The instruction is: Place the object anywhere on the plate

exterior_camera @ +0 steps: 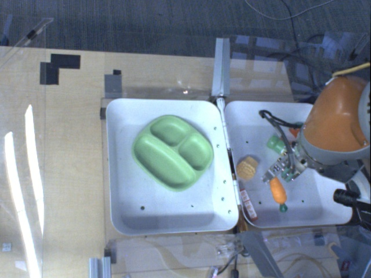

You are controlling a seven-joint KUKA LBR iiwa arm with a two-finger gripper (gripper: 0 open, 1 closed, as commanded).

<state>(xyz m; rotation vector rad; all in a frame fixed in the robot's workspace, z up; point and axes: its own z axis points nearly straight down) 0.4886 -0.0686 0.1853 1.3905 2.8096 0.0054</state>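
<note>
The gripper [284,171] hangs low in the right bin [313,213], just above the carrot [279,193]. Whether its jaws are open cannot be told. The green plate [172,152] lies at nine o'clock in the left bin [124,207]. A sound grasp would probably straddle the carrot's middle, clear of the cookie [247,167].

pale wooden bench [58,172], dark carpet floor [145,16]

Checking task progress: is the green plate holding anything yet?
Empty. All three compartments of the plate in the left bin show bare green. The carrot and the round tan item lie in the right bin.
</note>
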